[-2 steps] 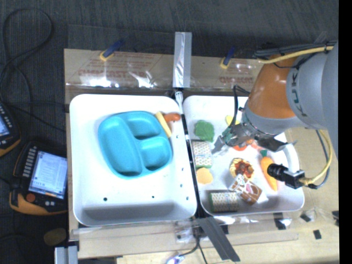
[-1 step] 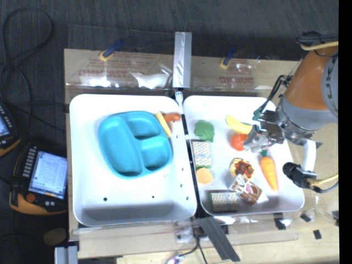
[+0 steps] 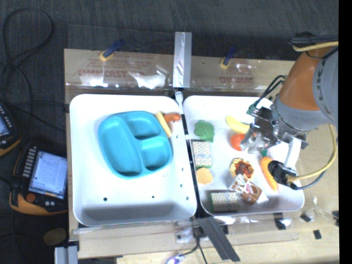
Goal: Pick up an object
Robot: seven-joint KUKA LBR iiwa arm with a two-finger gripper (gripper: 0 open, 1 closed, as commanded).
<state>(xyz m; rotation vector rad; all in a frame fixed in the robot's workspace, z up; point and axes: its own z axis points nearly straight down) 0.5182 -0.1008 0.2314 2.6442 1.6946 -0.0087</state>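
My gripper (image 3: 254,143) hangs low over the right bin (image 3: 217,104), reaching in from the right. Just to its left lies a small red-orange ball (image 3: 236,142), and above that a yellow banana (image 3: 237,124). Under the wrist, an orange carrot (image 3: 269,174) lies at the bin's right side. A brown and white toy (image 3: 245,179) sits below the gripper. Nothing is seen held between the fingers.
The right bin also holds a green leafy toy (image 3: 204,129), a patterned box (image 3: 202,154), a yellow piece (image 3: 204,175) and a dark block (image 3: 223,201). The left bin (image 3: 88,197) holds a blue divided tray (image 3: 135,143) and a hot dog toy (image 3: 168,120).
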